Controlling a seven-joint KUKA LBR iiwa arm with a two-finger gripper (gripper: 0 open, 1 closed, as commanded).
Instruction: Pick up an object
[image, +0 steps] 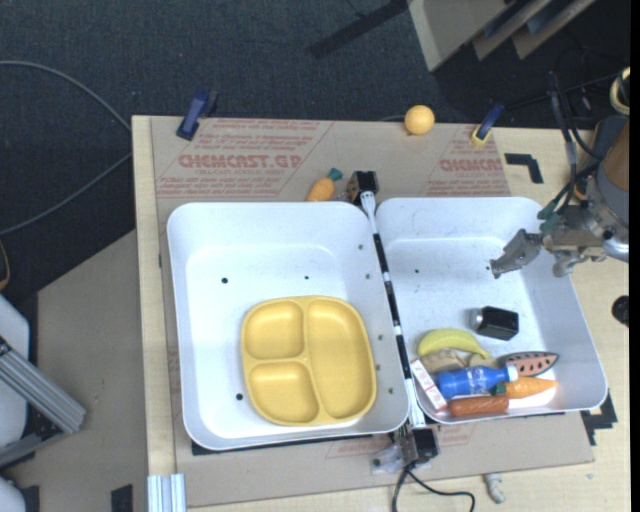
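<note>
Yellow ball (419, 120) and two blue clamps (195, 115) — bench's (150, 330) far edge

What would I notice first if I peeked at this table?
A big yellow plate with three sections sits in the left bin. In the right bin's near corner lies a bright pile: a banana, a blue bottle and a carrot. The gripper hangs over that bin's far side.

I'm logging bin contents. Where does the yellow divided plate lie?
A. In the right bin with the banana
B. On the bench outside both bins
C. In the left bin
C: the yellow divided plate lies flat in the left bin, away from the banana in the right bin.
</note>
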